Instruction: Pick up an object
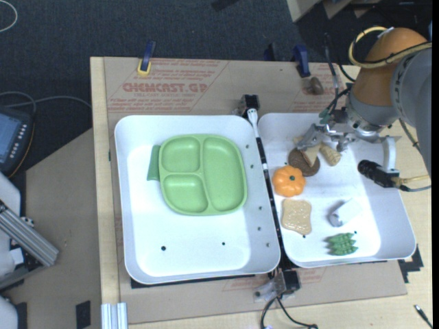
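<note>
My gripper (324,142) hangs over the upper part of the right bin (391,214), open, its jaws spread to left and right. Just below it lie a brown round piece (302,162) and a small tan piece (331,156); neither is clearly clamped. An orange pumpkin (289,181) sits in front of the brown piece, next to the bin's left wall. A slice of toast (298,216) lies below the pumpkin. A small grey object (335,215) and a green pea pod (341,244) lie toward the bin's front.
The left bin (137,245) bears a green divided plate (203,173). A black part of the arm (376,173) with a cable juts over the right bin's right side. The divider between the bins runs just left of the pumpkin.
</note>
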`<action>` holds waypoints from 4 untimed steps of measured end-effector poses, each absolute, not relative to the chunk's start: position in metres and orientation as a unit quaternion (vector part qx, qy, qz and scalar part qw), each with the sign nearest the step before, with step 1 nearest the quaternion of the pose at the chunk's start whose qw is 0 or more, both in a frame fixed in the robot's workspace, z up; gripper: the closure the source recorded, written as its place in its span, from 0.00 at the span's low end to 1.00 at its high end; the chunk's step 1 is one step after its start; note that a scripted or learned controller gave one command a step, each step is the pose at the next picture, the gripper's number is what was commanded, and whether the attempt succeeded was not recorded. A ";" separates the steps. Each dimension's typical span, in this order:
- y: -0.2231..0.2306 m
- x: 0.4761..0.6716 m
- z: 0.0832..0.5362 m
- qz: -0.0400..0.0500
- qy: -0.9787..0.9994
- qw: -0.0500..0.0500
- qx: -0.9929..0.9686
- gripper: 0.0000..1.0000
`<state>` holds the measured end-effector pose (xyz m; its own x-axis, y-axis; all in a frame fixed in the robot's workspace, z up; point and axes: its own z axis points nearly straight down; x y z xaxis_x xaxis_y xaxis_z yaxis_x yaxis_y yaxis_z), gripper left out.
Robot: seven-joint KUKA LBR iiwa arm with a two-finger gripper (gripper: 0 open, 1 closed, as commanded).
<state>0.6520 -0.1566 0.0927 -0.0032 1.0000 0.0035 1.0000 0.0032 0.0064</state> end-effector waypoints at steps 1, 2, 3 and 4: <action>-0.158 0.657 0.109 0.008 0.708 0.009 0.706 1.00; -0.155 0.659 0.153 0.002 0.707 0.003 0.707 1.00; -0.157 0.660 0.198 0.002 0.707 0.004 0.707 1.00; -0.157 0.662 0.228 0.002 0.707 0.003 0.707 1.00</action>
